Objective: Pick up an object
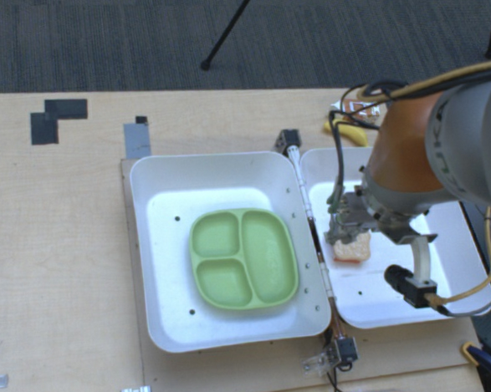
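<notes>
The gripper (347,228), whose grip I cannot tell, sits low in the right bin (454,302) directly over a pale sandwich-like object (354,250), with the green divided plate (243,259) well to its left.

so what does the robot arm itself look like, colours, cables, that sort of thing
The arm is thick, rounded and grey, with a broad orange band above the wrist. Yellow and black cables loop beside it. The gripper is a small dark grey metal assembly, and a black fitting sticks out below the wrist.
</notes>
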Controlling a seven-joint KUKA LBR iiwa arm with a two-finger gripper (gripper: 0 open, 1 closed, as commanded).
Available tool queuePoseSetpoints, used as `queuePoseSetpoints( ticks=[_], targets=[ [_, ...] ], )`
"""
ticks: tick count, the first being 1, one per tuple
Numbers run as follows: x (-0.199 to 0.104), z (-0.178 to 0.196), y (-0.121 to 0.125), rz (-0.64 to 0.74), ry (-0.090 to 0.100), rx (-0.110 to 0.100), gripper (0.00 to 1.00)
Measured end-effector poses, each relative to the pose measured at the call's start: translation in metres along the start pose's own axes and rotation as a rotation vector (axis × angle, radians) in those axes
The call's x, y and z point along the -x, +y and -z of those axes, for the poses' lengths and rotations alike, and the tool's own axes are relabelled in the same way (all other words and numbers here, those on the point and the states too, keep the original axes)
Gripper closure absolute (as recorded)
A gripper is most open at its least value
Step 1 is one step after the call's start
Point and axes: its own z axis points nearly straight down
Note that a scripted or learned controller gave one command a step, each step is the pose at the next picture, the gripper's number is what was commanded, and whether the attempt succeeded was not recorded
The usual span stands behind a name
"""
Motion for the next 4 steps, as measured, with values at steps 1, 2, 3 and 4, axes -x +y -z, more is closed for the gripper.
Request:
queuePoseSetpoints(
  ticks=[1, 2, 3, 4],
  targets=[
    [0.001, 0.000, 0.000, -0.001, -0.001, -0.001, 0.00],
    [0.070, 0.000, -0.032, -0.002, -0.002, -0.002, 0.00],
    [0.088, -0.098, -0.020, -0.003, -0.002, 0.004, 0.00],
    [0.088, -0.087, -0.018, -0.002, -0.003, 0.009, 1.00]
  ],
)
